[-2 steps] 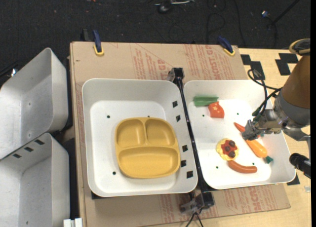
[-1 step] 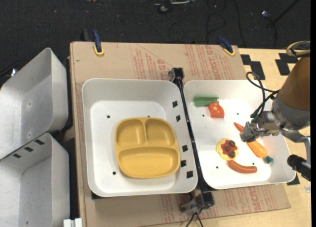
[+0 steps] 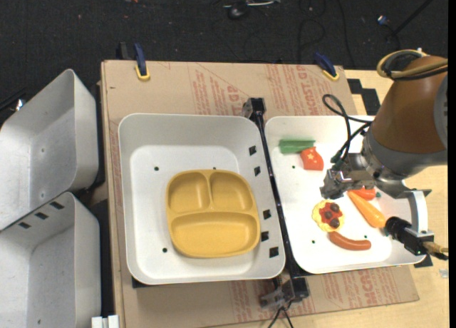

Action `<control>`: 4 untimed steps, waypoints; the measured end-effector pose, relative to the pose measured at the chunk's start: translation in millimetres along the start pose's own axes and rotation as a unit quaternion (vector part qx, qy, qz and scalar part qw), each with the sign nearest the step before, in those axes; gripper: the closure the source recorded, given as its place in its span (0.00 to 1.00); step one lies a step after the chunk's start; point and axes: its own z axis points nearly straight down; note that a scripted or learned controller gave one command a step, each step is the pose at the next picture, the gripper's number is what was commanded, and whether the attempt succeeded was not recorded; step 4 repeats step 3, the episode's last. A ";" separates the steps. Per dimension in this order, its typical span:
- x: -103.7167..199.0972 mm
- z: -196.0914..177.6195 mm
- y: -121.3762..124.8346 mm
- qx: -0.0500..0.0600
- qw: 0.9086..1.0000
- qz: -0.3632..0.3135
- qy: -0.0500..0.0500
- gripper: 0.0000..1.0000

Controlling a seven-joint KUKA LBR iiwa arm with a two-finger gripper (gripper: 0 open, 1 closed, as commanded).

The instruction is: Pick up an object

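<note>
The dark metal two-finger gripper (image 3: 336,185) sits low in the right-hand shallow white bin (image 3: 299,259), right of centre in the frame, at the end of the grey arm with the orange band (image 3: 410,116) that comes in from the right edge. Whether anything is clamped in it cannot be told from this angle, since the wrist body hides its tip.

Just right of the gripper and partly under the wrist lies an orange toy carrot (image 3: 367,210), long and tapered, slanting down toward the lower right, with a small reddish piece (image 3: 363,193) touching its upper end. Directly below the gripper lies a flat yellow toy pizza slice with dark and red toppings (image 3: 328,215), rounded in outline. Below that, near the bin's lower wall, a reddish-brown toy sausage (image 3: 350,242) lies nearly level, slightly curved. Up and to the left of the gripper, apart from it, sits a small red toy strawberry-like piece (image 3: 312,158), and just above that a flat green strip (image 3: 296,146) lies level.

The left-hand shallow white bin (image 3: 135,177) holds a yellow plastic divided tray with three compartments (image 3: 212,212), sitting near its centre. Both bins rest on a brown cardboard sheet (image 3: 214,84) held at its top edge by blue and yellow clamps (image 3: 141,63).
</note>
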 end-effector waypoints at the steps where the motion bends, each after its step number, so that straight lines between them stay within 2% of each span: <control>1: 57.4 -8.1 10.1 0.001 1.000 0.000 0.000 1.00; 2: 109.7 -1.3 35.1 0.000 1.000 0.000 0.000 1.00; 3: 165.5 7.0 47.8 0.001 1.000 0.000 0.000 1.00; 4: 165.5 7.0 47.8 0.001 1.000 0.000 0.000 1.00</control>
